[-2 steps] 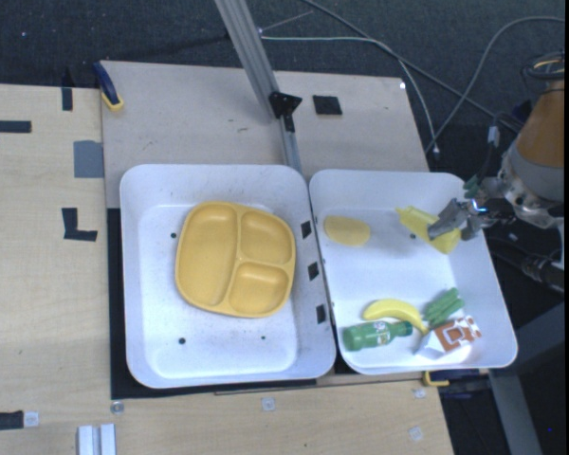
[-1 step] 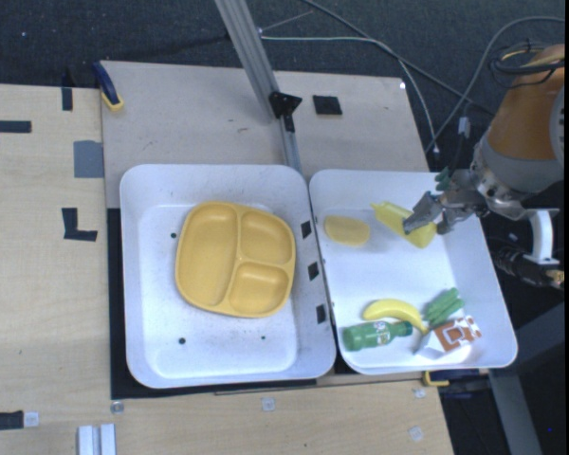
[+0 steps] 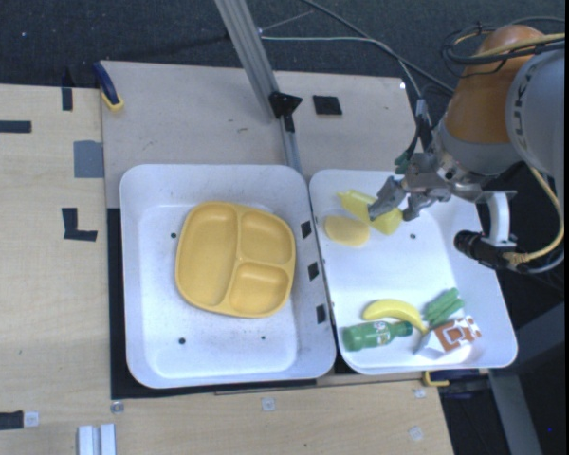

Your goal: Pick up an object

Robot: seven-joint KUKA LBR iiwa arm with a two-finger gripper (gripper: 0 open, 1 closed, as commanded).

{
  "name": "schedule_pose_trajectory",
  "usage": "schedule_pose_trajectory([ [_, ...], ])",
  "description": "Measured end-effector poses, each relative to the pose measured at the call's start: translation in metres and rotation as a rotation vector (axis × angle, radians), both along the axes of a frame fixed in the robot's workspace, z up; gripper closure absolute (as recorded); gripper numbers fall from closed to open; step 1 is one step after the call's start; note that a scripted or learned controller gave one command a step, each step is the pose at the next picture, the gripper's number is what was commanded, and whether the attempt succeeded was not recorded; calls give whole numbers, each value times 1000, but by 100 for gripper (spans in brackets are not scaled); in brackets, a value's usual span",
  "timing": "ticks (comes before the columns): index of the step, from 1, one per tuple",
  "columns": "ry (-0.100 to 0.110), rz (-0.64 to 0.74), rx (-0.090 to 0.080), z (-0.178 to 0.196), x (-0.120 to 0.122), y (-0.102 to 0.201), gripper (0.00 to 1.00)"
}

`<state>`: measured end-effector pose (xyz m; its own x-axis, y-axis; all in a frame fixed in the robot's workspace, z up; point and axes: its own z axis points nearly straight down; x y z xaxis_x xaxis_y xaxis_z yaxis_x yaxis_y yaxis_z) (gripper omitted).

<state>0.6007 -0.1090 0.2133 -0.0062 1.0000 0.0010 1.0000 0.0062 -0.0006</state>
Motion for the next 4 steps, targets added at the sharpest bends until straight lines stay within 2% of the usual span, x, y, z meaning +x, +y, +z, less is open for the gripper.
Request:
schedule_pose_trajectory([
  [1, 0, -1, 0, 9, 11, 46, 100],
  [3, 1, -1, -1, -3, 23, 147, 100],
  [4, 0, -2, 0, -7, 43, 194, 100],
])
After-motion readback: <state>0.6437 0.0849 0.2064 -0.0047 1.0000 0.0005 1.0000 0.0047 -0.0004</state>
